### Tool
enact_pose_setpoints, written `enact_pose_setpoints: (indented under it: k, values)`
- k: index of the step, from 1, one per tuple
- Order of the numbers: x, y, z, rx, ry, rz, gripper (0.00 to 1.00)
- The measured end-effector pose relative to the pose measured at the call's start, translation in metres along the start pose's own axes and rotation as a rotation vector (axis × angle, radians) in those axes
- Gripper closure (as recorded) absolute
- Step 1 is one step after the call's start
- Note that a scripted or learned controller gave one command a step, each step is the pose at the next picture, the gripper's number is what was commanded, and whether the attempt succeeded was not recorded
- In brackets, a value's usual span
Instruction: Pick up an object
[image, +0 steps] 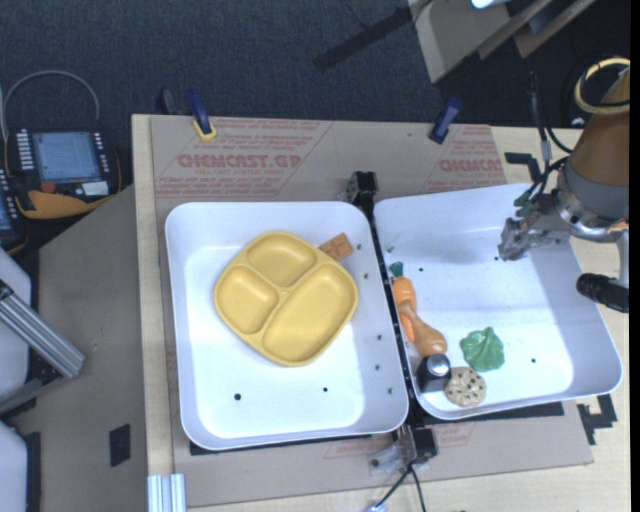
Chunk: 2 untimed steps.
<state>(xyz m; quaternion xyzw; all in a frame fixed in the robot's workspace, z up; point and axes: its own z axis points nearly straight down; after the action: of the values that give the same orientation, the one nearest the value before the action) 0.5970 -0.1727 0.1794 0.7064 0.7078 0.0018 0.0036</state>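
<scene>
One brown piece (337, 246) half hidden behind yellow plate (286, 297); end effector (516, 243) state unclear

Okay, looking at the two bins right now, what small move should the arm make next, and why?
Probably move the tool toward the near left corner of the right white bin. It hovers over bare floor at the bin's far side, while the orange toy carrot, green leafy toy and round speckled cookie lie there.

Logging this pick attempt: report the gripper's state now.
Gripper: cannot be told; it hangs over the right-hand shallow white bin, nothing visibly between its fingers.
</scene>
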Motion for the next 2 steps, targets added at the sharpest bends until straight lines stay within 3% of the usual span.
enact_pose_setpoints:
  k: [1,2]
  values:
    - [0.007,0.003,-0.046,0.000,0.000,0.000,1.00]
    - [0.007,0.004,-0.069,0.002,0.001,0.000,1.00]
